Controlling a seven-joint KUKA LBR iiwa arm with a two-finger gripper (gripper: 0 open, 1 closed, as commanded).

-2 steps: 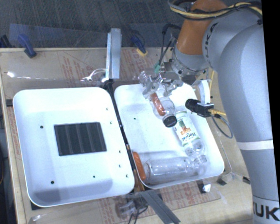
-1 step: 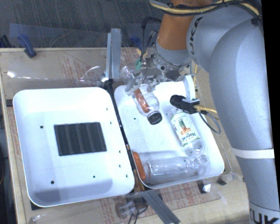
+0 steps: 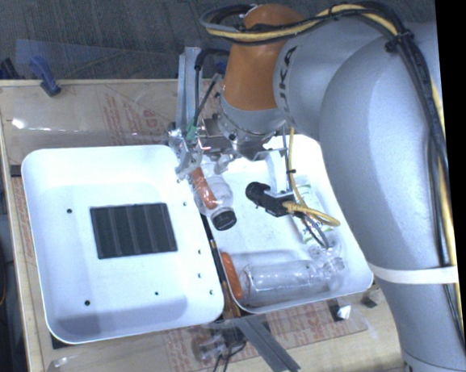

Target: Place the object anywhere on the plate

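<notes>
Gripper (image 3: pixel 188 159) over seam between bins, near far edge; I can't tell whether parted or clamped. Small orange-filled bottle (image 3: pixel 212 196) just below it, tilted, inside right bin (image 3: pixel 254 240). Dark ribbed plate (image 3: pixel 134 229) lies in left bin (image 3: pixel 59 237), well apart from bottle.

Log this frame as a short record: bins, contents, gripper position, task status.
left bin: holds a dark ribbed rectangular plate
right bin: small bottle with orange contents and black cap by the left wall; large clear bottle with orange cap lying along the near wall
gripper: at the right bin's far left corner, right at the small bottle's upper end; grasp unclear
task status: no object on the plate yet
</notes>
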